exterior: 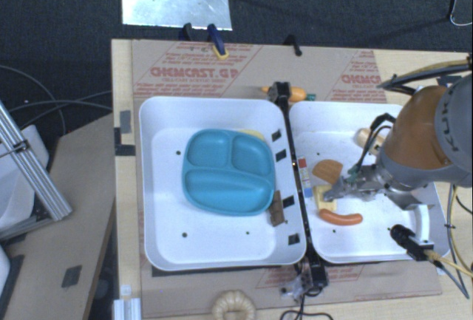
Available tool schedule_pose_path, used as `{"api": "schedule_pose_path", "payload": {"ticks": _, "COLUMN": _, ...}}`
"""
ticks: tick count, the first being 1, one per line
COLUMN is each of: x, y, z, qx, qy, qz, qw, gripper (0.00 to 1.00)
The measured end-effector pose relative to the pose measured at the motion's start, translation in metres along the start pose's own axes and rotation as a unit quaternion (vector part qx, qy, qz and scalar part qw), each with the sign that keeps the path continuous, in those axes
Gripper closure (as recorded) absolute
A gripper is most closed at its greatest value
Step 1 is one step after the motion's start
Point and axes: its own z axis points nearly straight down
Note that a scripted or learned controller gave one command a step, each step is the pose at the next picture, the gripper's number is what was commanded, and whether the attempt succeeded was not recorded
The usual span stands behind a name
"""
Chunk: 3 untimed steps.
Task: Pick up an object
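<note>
Two white bins sit side by side on the desk [148,63]; the left bin [159,185] holds a blue divided plate [228,171]. Over the right bin [325,244], the pincer [334,191] (whether apart or together, I cannot tell) hovers just above a toy sausage [341,218]

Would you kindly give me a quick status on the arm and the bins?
Pincer low in right bin, over yellow piece. Sausage just below it, not held. Blue divided plate in left bin, apart.
</note>
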Motion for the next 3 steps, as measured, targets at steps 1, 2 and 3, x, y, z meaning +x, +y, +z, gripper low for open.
{"api": "schedule_pose_path", "payload": {"ticks": 1, "x": -0.001, "y": 0.002, "z": -0.013, "qx": -0.003, "qy": -0.001, "qz": 0.000, "qw": 1.0000, "gripper": 1.00}}
{"api": "schedule_pose_path", "payload": {"ticks": 2, "x": 0.005, "y": 0.005, "z": -0.058, "qx": -0.003, "qy": -0.002, "qz": -0.002, "qw": 1.0000, "gripper": 1.00}}
{"api": "schedule_pose_path", "payload": {"ticks": 3, "x": 0.010, "y": 0.005, "z": -0.101, "qx": -0.003, "qy": -0.002, "qz": -0.002, "qw": 1.0000, "gripper": 1.00}}
